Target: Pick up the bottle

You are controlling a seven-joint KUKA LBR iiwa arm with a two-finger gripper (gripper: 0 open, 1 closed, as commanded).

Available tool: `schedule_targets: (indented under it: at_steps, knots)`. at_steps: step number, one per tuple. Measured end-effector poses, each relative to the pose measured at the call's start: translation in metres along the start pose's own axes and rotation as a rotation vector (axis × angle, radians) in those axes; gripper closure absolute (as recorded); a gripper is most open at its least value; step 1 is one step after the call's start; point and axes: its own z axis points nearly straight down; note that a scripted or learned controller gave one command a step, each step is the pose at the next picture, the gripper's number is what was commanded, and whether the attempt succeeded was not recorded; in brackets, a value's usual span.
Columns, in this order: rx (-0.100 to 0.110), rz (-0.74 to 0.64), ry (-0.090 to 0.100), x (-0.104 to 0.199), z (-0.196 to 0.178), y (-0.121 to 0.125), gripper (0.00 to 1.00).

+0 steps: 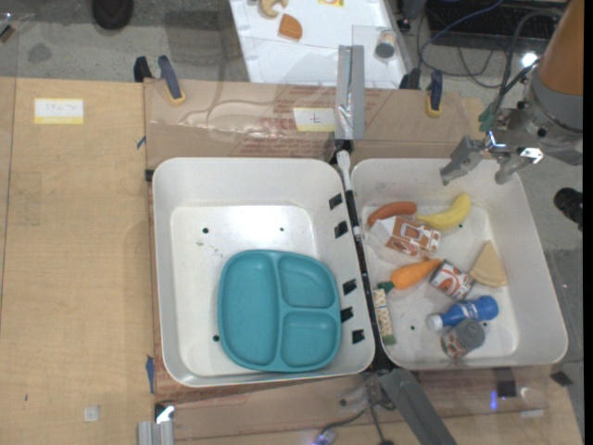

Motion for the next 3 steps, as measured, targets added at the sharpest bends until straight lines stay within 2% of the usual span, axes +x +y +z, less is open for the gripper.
schedule_targets:
  at_steps: [1, 2, 3]
  knots:
    - [0.001, -0.033, 0.000, -0.041, 0.130, -0.054, 0.00]
    - [-0.003, 0.003, 0.000, -0.051, 0.192, -0.099, 0.00]
    - [-0.004, -0.234, 0.000, 0.000, 0.193, -0.133, 0.00]
